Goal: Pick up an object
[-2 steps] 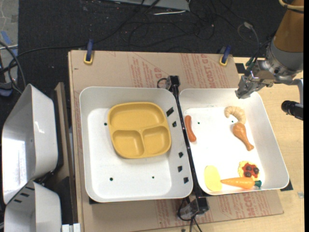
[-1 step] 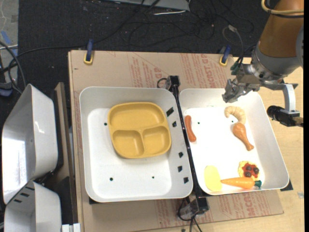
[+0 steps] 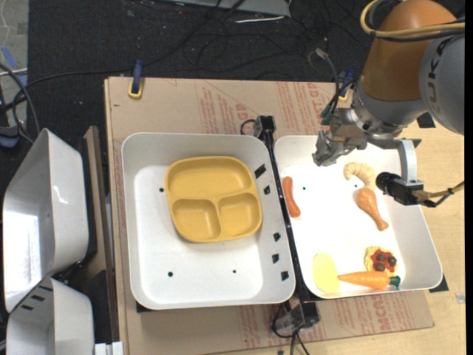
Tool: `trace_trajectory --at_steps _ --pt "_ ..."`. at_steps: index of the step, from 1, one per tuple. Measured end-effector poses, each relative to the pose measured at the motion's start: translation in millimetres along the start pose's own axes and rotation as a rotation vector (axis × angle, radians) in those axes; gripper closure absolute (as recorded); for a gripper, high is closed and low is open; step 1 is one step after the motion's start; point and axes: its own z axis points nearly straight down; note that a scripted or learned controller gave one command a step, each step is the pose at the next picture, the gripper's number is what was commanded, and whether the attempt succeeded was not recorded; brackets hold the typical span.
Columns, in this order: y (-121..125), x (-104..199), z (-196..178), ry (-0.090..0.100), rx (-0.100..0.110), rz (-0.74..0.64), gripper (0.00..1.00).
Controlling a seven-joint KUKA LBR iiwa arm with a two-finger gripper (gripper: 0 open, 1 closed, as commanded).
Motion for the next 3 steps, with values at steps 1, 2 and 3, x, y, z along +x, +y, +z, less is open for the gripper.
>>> trace_trajectory --at_steps 1,2,3 --pt "-23.5 49.0 10.9 0.0 0.0 0.0 1.0" --pt "-41.4 99.6 9.0 0.0 0.0 0.0 1.0" --pt "-46.3 149.5 28.0 -0.001 0.001 0.0 1.0"
